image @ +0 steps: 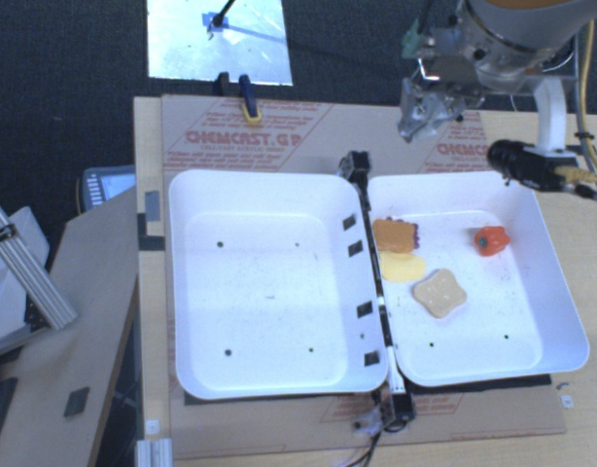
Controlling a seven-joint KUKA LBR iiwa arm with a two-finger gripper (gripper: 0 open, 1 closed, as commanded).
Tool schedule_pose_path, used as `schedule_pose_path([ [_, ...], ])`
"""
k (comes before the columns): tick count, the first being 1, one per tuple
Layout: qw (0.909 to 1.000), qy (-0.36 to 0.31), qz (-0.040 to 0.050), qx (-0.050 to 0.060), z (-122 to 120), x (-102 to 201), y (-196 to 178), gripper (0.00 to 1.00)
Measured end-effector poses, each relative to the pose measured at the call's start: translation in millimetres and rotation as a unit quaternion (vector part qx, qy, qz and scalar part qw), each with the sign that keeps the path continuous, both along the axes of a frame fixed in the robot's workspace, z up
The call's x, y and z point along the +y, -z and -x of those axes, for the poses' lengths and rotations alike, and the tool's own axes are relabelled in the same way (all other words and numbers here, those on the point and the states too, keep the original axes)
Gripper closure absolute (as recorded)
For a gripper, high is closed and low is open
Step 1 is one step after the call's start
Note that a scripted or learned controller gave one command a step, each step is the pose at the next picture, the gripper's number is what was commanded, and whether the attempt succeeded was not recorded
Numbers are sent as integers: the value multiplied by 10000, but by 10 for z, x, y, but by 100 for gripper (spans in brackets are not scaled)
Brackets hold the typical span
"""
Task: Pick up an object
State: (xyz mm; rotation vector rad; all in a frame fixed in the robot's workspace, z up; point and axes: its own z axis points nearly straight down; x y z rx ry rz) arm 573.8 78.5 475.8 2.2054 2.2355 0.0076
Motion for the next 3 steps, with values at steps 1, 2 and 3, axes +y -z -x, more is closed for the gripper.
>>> schedule_pose_path([
  [1,10000,3,-4,13,-227,897,80,100],
  [2,10000,13,-3,14,-362,1608,144,100],
  [3,10000,76,-2,-9,235,1103,-346,100],
])
